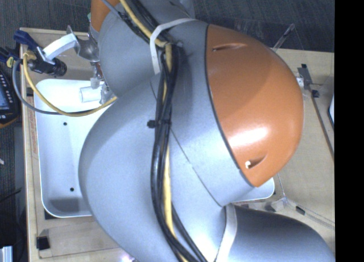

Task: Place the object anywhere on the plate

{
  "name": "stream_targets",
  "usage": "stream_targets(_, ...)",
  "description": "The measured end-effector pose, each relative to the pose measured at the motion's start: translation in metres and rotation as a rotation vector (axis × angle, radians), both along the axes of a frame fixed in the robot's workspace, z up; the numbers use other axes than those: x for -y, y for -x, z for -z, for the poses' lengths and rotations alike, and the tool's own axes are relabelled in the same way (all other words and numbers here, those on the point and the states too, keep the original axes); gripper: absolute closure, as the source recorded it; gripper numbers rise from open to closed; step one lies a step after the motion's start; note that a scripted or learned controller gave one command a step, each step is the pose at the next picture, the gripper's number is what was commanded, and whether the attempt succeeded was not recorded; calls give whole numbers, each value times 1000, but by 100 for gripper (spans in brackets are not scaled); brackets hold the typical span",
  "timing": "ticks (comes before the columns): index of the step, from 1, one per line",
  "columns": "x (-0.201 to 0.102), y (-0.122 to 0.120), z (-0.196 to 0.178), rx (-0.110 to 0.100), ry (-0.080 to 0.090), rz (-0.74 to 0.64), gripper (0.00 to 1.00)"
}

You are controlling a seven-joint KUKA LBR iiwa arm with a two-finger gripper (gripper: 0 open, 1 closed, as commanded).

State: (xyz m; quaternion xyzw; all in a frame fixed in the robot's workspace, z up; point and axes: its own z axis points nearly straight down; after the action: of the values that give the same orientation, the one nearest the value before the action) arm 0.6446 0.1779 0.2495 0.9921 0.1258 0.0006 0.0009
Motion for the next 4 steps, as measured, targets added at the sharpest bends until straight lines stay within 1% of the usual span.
stream_targets(1,-15,-5,-59,-1,-1,-115,100)
stream_targets(2,-31,10,-193,0,-1,-198,100)
stream_targets(3,-43,2,-190,-11,-3,-588,100)
stream_targets(4,-6,124,-178,-4,-1,-256,100)
